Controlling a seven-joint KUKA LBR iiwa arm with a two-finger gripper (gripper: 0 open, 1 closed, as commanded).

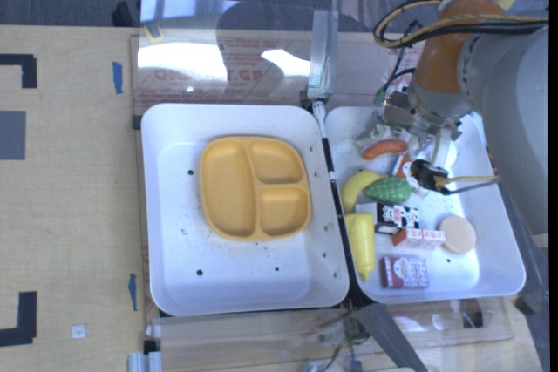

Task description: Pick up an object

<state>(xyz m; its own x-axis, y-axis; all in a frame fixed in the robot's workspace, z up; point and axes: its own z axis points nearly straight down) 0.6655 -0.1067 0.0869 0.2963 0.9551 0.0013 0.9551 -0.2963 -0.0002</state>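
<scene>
On the pale wooden worktop [61, 222] two shallow white plastic bins sit side by side, their rims touching along the middle. Lying in the left bin [174, 266] is a yellow-orange plastic plate with three compartments [255, 186], flat and roughly central, with a few dark specks on the bin floor around it.

Small things are crowded toward the inner side of the right bin [497, 266]. A red-orange toy sausage [384, 149] lies near the far end. Nearer the camera come a yellow toy banana [357, 187] and a green knobbly toy vegetable [389, 189], touching each other. A small black-and-white patterned carton [394, 214] lies just below the green piece, and a little red-and-white box [418, 237] sits beside it. A round pale peach disc [457, 233] rests to the right of that box. A yellow plastic bottle shape [362, 246] lies along the bin's left wall, and a dark red rectangular packet [406, 273] lies flat close to the near rim.

Reaching in from the right, the grey arm with its orange band [453, 43] hangs over the far part of the right bin. Its claw [415, 139] is low, just beside the sausage and above the green vegetable. Wrist hardware and cables hide it, so how far it is open and whether it has hold of anything cannot be told.

Behind the bins stands a clear plastic panel [227, 57] catching bright reflections.
</scene>
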